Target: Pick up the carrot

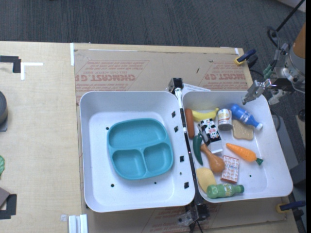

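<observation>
Counter point(39, 130) carries two white bins side by side. Left bin point(97, 106) holds a teal divided plate point(140, 148), nothing else in it. Right bin point(277, 169) holds all the clutter.

Arm sits at the far right edge, above and outside the right bin's top-right corner. Claw point(260, 89) hangs just off that corner, nothing between its fingers; can't tell from this angle if it's released or clenched.

Carrot point(241, 152) lies flat in the right bin, right of centre, orange body angled down to the right, green tip toward the bin's right wall. Bread slice point(242, 130) is just above it, blue bottle point(245, 116) above that, small red-and-white carton point(231, 169) just below-left. A brown drumstick-looking piece point(212, 159) lies to its left, close but apart. Green bottle point(224, 191) sits at the bottom, banana point(204, 114) and a tin can point(224, 119) near the top.

Step, my read: approach, not yet over the target. Next move calls for travel down-left over the carrot's middle, claw turned across its long axis, then descent. Risk: clipping the bread or carton, both close.
</observation>
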`<state>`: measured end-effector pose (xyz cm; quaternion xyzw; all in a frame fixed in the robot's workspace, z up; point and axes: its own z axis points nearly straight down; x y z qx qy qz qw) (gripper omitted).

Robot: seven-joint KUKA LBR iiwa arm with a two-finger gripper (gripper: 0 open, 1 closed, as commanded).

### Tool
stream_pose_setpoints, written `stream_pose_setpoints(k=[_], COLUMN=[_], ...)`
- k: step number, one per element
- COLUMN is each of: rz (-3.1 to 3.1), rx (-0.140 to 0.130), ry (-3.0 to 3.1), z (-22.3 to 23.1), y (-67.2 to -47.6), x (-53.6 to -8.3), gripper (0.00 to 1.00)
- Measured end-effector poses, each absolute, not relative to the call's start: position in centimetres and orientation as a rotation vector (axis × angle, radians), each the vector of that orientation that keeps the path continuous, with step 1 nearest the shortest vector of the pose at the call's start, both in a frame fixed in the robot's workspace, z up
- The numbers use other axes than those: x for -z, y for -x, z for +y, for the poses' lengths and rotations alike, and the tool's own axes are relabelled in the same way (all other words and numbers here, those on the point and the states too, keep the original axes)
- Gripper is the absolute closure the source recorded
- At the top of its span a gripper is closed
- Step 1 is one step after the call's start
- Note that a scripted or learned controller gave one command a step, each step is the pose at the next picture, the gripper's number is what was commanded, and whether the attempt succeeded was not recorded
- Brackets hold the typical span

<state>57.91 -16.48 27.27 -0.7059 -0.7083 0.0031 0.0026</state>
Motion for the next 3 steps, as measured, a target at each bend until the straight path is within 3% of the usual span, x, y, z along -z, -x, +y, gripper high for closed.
stream_pose_setpoints(k=[1, 2, 3], rz=[-2.167, -2.231, -2.226], rx=[-0.009, -0.004, -0.008], ry=[2.267, 2.205, 2.204], z=[-18.6, -17.7, -17.7], y=[-53.1, -50.9, -50.9], x=[-20.2, -8.8, -9.3], gripper=[0.0, 0.0, 1.0])
